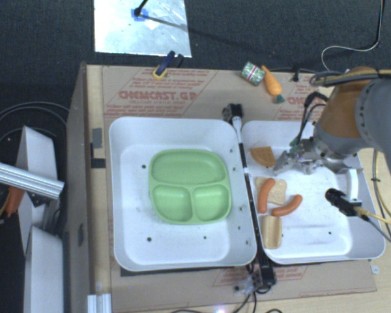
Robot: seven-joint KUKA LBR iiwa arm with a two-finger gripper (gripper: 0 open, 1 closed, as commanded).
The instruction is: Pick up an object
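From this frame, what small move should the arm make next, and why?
Probably shift the hand slightly toward the camera and lower it over the sausages in the right bin: it sits above bare bin floor beside the toast slice, with nothing visibly between its fingers.

Arm (371, 109) cut off by right frame edge; upper links out of view. Gripper (288, 160) small and blurry against right bin (326, 243), finger state unreadable. Bread slice (276, 191) mostly covered by sausage (266, 194) lying on it. Small can (253, 73) at upper centre, label too small to read. Silver bar (23, 178) cropped at left edge. Print on cardboard (156, 90) partly faded, only some letters legible.
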